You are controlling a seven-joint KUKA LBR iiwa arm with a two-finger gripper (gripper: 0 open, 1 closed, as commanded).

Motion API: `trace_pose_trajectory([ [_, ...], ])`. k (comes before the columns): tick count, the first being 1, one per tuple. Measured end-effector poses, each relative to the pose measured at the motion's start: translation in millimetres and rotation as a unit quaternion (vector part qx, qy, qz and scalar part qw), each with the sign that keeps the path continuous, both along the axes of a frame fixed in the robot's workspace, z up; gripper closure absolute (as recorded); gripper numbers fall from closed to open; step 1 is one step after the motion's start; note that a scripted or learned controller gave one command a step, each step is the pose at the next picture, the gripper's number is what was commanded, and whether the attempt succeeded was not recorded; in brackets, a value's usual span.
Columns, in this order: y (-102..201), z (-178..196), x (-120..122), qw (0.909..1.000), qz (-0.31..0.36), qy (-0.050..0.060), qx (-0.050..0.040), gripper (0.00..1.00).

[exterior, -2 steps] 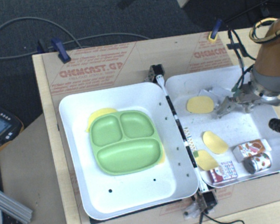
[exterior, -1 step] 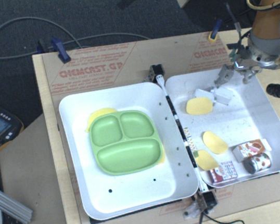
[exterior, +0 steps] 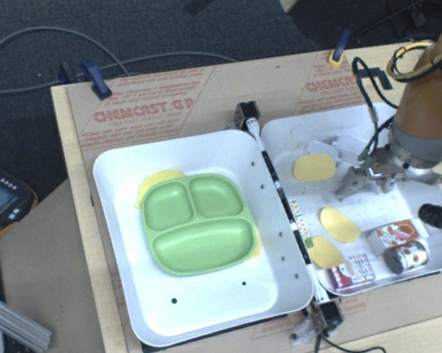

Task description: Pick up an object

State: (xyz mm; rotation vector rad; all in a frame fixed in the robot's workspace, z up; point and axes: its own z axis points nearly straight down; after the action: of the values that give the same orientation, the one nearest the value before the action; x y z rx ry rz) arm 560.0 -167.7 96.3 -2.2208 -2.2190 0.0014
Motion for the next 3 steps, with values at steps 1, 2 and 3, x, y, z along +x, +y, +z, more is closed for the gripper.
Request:
trace_pose_trajectory([
  [1, 73.6, -11.7, 52.0, 1.0, 0.001, -0.002, -0.0002, 0.0],
  [2, 49.9, -9.4, 90.6, 1.0, 0.001, -0.002, -0.0009, 0.0],
  [3, 53.1, -11.6, 75.2, 1.0, 0.0, 0.0, -0.0004, 0.0],
])
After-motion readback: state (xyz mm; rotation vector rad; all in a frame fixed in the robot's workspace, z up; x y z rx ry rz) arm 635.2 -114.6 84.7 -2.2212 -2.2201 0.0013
